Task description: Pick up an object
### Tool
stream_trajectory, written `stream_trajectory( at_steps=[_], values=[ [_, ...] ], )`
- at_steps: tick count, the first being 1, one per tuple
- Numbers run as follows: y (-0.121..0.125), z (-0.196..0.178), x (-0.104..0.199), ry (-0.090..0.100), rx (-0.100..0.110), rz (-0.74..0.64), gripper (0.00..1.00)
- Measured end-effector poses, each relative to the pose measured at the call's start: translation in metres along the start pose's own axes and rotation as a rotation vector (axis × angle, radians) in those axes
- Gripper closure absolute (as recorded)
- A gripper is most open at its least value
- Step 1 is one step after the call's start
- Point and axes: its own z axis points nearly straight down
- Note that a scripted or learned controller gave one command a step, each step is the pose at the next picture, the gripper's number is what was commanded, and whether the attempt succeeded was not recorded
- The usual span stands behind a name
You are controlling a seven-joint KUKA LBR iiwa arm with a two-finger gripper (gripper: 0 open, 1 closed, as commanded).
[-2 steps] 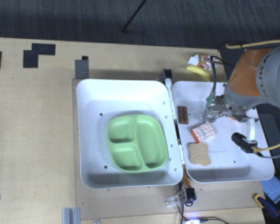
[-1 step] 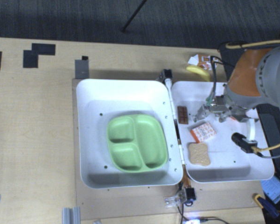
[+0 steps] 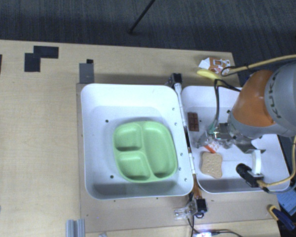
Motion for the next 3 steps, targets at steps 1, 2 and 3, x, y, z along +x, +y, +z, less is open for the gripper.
stream_trajectory(
  at_steps=[1, 2, 3],
  values=[
    [0.002, -0.012, 0.000, 0.000, -0.006, -0.002, 1.00],
    [0.002, -0.011, 0.000, 0.000, -0.005, -0.002, 0.00],
    [0.004, -0.022, 0.001, 0.001, -0.008, -0.004, 1.00]
  ],
)
